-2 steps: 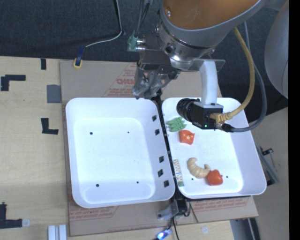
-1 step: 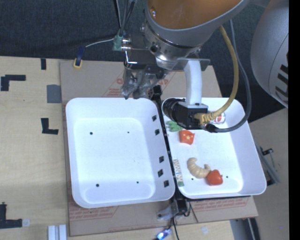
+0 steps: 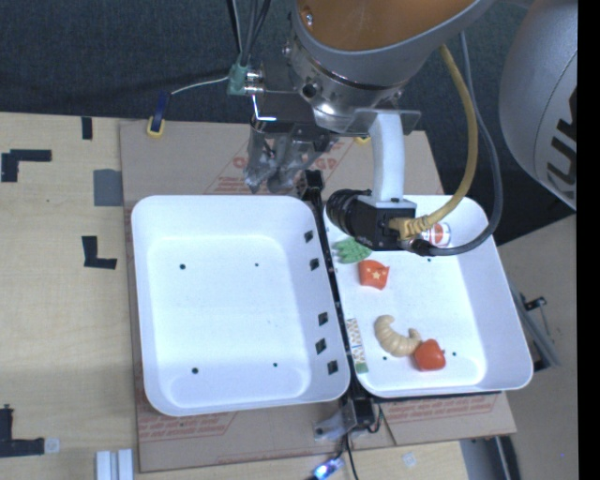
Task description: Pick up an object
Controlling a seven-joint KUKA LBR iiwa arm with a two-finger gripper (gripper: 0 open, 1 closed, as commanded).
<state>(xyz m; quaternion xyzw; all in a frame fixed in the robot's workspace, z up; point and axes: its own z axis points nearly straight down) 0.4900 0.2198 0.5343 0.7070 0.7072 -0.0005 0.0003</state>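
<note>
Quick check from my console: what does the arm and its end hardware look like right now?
Grey arm with an orange band above a metallic wrist. A white post carries a black module, fed by a yellowish hose and black cable. Thin wires run to a green connector.

The arm [image 3: 375, 37] runs off the top edge, and its black fitting half-hides a green object [image 3: 351, 250].

A pale wooden counter [image 3: 56, 309] is seen from above, marked with black tape pieces [image 3: 94, 251] and one grey tape square [image 3: 108, 186]. A brown cardboard sheet [image 3: 187, 155] is laid flat on it. Dark blue-grey carpeted floor [image 3: 112, 52] is seen beyond the far edge. Even light is cast throughout.
</note>
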